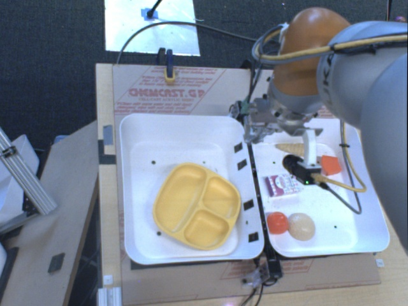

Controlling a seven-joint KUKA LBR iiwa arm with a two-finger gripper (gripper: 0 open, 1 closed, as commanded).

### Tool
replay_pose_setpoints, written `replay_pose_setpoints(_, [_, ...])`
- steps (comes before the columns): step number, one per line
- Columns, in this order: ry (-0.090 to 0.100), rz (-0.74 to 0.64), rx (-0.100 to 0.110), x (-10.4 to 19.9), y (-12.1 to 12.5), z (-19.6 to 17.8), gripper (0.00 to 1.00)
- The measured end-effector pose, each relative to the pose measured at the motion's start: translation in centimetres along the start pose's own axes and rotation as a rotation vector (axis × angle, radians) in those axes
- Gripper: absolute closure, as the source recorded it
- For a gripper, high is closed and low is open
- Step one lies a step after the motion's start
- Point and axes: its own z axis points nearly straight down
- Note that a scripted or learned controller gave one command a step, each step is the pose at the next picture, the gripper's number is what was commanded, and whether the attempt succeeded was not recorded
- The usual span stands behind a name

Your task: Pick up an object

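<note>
Where the right bin's [373, 231] 10 o'clock corner lies, the gripper [252, 131] is seen; claw state cannot be told. A packet [282, 185], print illegible, is noted mid-bin. "CHEMCAST GP" is read on the sheet [191, 81] at 12.

Yellow tray [197, 204] (left bin [146, 132]), grey arm [366, 69]

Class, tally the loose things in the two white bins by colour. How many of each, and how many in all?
Yellow: 1, divided tray
Tan: 1, cone-shaped piece
Orange-red: 2, block and round ball
Cream: 1, egg-like ball
Pink and white: 1, packet
Total: 6
</note>
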Motion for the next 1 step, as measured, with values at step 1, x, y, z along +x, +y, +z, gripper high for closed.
replay_pose_setpoints(1, [0.001,-0.001,0.001,5.89,0.46,-0.53,1.0])
